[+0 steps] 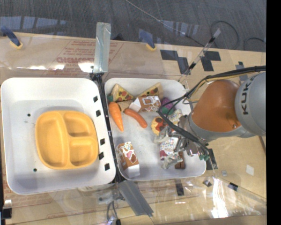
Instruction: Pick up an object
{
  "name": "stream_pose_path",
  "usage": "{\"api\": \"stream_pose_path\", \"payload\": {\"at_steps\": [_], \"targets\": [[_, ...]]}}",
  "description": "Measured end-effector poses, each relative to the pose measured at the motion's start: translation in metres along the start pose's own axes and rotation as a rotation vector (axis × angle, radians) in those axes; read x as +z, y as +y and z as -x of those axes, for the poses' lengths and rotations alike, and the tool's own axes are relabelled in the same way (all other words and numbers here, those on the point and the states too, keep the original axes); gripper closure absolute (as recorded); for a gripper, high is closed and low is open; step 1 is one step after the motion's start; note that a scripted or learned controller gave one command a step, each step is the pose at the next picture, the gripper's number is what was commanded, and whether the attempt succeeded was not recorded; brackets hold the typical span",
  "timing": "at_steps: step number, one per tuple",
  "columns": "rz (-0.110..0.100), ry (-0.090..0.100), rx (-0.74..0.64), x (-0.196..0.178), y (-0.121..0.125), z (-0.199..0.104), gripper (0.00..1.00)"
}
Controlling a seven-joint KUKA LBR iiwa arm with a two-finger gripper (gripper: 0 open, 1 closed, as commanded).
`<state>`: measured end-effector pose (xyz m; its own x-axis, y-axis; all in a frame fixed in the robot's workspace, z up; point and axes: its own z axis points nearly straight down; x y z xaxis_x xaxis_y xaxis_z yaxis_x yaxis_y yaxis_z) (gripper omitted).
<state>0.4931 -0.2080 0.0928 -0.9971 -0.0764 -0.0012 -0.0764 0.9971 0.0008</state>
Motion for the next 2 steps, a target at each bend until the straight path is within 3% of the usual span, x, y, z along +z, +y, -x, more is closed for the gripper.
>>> {"api": "stream_pose_path", "payload": {"at_steps": [1,2], "targets": [[0.0,0.002,0.023,0.0001,0.0068,-0.0015,0.0],[-0.003,-0.005,-0.045,-0.0006,-0.0008,-0.0008,0.0]]}}
